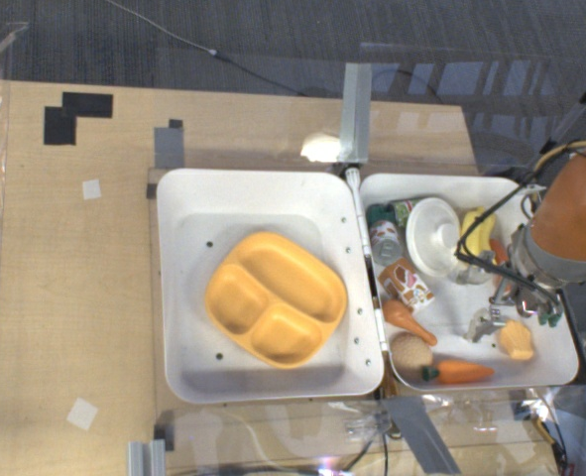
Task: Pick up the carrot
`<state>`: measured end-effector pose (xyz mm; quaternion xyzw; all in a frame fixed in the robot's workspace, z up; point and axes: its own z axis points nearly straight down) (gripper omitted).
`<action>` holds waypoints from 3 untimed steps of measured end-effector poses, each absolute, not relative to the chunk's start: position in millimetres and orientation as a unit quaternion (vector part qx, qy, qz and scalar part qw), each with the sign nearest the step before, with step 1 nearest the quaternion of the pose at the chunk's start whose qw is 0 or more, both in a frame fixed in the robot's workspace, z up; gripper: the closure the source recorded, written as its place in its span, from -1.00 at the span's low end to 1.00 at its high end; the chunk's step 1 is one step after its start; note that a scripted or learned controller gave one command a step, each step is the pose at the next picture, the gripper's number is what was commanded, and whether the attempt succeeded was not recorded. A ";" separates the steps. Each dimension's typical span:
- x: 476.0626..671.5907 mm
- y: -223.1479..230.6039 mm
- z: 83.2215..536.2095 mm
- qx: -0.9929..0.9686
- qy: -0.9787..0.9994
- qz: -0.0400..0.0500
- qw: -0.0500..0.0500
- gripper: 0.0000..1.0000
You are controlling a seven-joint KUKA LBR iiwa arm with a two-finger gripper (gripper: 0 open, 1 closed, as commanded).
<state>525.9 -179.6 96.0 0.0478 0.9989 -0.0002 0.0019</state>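
You see 2 carrots in the right bin point(566, 365): 1 carrot point(460, 372) lies along the near wall, green end left, and a second carrot point(409, 321) sits slanted just above a brown ball point(410, 350). The gripper point(488, 322) hangs over the bin's right part, near a yellow lump point(517, 338), holding nothing. A yellow tray point(276, 297) sits in the left bin point(174, 266).

Gripper point(491, 320) showing bare grey metal, dull sheen. Just beside it, toward the bin's near edge, carrot point(463, 372) looking smooth, matt orange plastic. Right bin point(560, 365) beneath it appearing glossy white plastic. Well to its left, yellow divided plate point(276, 297) looking smooth, semi-gloss plastic. Bench point(64, 296) looking pale matt wood.
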 end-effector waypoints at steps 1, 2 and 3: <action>492.9 -156.5 90.5 0.112 0.994 -0.002 0.011 -1.00; 493.2 -110.0 90.7 0.120 0.993 -0.001 0.010 -1.00; 492.2 -104.2 102.0 0.060 0.998 -0.001 0.009 -1.00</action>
